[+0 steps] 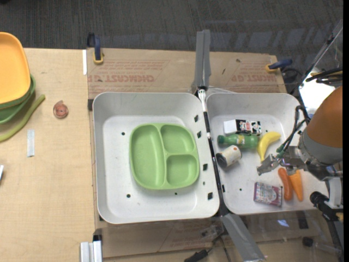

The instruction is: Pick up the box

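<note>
Nearest the camera, a pink-and-purple packet (268,194) lies flat at the 6 o'clock edge of the right bin (248,101). Just above and to its right, the end effector (271,164) of the grey-and-orange arm (327,130) hovers low over the bin floor; whether its metal fingers are apart or together cannot be told from this angle, and nothing is visibly between them. Two orange carrots (292,183) lie side by side at 5 o'clock from the end effector, touching or nearly touching it. A yellow banana (268,143) curves at its 12 o'clock, just beside it. The box (242,126), white and black with printed graphics, rests flat toward the bin's far side, at 10 o'clock from the end effector, well clear of it. A green bottle (238,141) lies on its side directly below the box, touching the banana's end. A small tan cylinder (229,155) lies at the bottle's 7 o'clock. Across the divider, the left bin (109,162) holds a green three-compartment tray (164,156). On the worktop (49,201) at far 9 o'clock sit stacked orange and green plates (13,75) and a small pink object (60,109).
</note>
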You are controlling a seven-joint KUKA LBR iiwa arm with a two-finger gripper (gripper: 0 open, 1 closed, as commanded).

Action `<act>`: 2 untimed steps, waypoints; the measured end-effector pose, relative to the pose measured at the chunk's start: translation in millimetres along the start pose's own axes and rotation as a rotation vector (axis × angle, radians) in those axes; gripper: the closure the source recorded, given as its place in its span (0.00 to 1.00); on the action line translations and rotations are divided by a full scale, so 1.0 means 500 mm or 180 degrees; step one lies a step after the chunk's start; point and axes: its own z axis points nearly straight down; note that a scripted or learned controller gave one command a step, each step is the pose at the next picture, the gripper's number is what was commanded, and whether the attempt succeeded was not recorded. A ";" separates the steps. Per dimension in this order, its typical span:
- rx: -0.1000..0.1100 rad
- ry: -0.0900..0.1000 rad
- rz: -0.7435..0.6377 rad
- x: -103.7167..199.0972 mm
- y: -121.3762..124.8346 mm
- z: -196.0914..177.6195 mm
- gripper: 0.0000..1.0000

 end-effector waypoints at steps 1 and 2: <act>0.0006 0.0003 0.0224 0.040 -0.005 0.041 0.00; 0.0012 0.0003 0.0498 0.090 0.012 0.069 0.00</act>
